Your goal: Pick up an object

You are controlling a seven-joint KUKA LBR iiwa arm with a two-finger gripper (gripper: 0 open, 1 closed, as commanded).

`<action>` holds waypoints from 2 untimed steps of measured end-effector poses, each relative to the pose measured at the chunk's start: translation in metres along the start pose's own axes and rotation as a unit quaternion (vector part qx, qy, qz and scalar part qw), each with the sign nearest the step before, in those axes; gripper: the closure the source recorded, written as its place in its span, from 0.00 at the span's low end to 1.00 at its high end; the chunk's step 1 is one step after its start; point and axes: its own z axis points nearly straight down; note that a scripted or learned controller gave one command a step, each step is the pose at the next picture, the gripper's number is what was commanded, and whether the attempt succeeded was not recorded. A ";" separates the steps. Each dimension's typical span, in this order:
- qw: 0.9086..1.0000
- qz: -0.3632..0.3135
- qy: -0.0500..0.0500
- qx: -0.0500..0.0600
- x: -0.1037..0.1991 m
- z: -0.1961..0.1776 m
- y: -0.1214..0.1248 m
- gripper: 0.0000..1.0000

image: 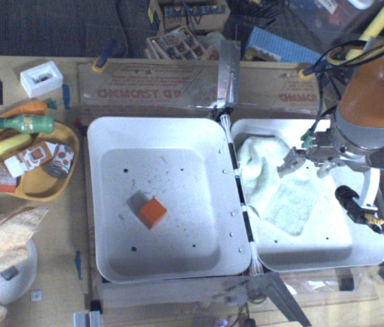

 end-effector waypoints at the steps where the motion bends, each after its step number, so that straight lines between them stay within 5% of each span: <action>1: 0.997 0.074 -0.001 -0.003 -0.056 -0.028 0.035 0.00; 2: 0.992 0.128 -0.001 -0.004 -0.007 0.101 0.070 0.00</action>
